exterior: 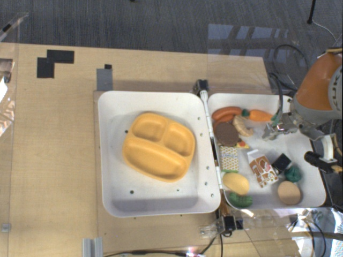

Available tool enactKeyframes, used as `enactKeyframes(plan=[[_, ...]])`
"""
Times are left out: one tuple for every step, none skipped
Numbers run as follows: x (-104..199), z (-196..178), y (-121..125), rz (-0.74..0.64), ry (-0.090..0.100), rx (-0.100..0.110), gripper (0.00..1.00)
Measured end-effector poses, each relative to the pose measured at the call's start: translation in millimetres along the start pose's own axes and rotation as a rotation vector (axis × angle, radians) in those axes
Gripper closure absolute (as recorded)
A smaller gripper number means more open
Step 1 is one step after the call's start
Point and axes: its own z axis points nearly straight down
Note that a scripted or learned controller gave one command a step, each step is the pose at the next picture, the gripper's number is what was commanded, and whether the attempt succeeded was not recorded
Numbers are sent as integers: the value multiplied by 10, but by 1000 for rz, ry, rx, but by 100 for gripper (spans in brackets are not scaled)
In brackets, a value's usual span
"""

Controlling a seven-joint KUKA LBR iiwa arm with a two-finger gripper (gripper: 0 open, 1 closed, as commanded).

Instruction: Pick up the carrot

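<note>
- Gripper (274,128) low over the right bin (311,165), near its back edge; finger spread cannot be made out, nothing seen held.
- Carrot (259,115) lies just left of the gripper along the bin's back edge, green top pointing left, apart from the fingers.
- Sausage (227,113) beside the carrot's green end, toward the back-left corner; a brown round patty (226,134) and a pale piece (242,125) crowd in front.
- Further forward: waffle-patterned piece (230,157), lemon (236,183), green item (239,200) at the front-left corner, printed box (262,170), black block (281,161), tan ball (289,193).
- Left bin (112,159) carries a yellow divided plate (159,145).
- Wooden bench (53,159); grey carpet (161,15) behind.
</note>
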Motion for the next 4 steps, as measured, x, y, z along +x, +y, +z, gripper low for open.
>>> enactKeyframes(plan=[[0, 4, 1, 2, 0, 0, 0], [-162, 45, 568, 226, 20, 55, 0], [-138, 46, 549, 385, 24, 72, 0], [-186, -458, 577, 507, -3, 35, 0]])
